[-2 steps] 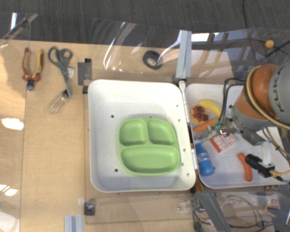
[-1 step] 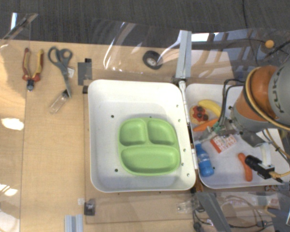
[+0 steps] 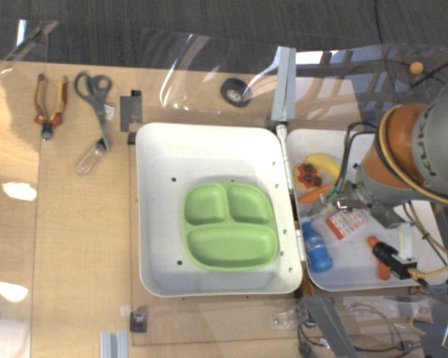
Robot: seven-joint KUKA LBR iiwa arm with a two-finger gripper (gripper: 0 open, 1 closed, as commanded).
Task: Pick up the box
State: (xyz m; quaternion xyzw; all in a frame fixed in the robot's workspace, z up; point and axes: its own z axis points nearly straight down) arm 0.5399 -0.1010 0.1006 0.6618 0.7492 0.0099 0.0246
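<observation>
One box (image 3: 346, 223) lies at the arm's (image 3: 414, 162) seven o'clock; approach step, gripper state untellable, descent needed next.

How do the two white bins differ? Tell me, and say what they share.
The left bin lies in full sight, while the arm covers part of the right bin. The left bin holds one green divided plate; the right bin holds several small things, among them a blue bottle, a banana and a small red and white box. Both are shallow, white and round-cornered, side by side on the bench.
</observation>
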